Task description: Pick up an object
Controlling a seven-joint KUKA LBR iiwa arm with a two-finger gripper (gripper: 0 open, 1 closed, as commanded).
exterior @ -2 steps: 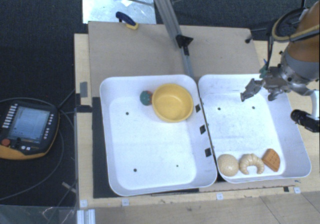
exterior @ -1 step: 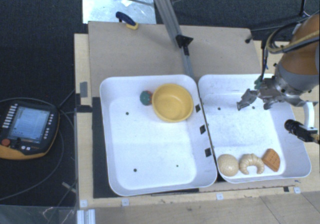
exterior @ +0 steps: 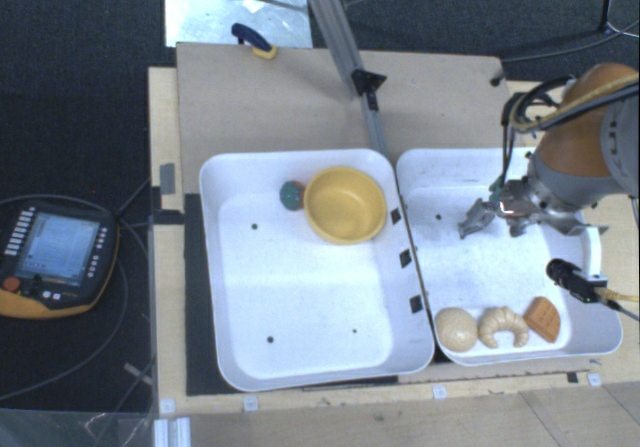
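At the far left a teach pendant (exterior: 55, 255) lies on the dark floor beside the surface (exterior: 270, 105). The left bin (exterior: 300, 335) carries a yellow bowl (exterior: 345, 205) near its upper right corner, with a small green ball (exterior: 291, 195) touching the bowl's left side. The right bin (exterior: 440, 175) has three pieces lined along its near edge: a pale round bun (exterior: 457, 329), a croissant (exterior: 504, 326) just beside it, and an orange-brown wedge (exterior: 543, 318) at the right end. The hand (exterior: 478, 220) hangs over the bare middle of the right bin, well apart from that row, and nothing is seen between its fingers. By my reading, nothing is picked up yet: no object is chosen, and the whole grasp and lift remain. The fingers are small and grey against the white bin, so whether they are spread or closed I cannot tell. The arm (exterior: 585, 145) is cut off at the right, and its wrist hides part of the bin's far right side.
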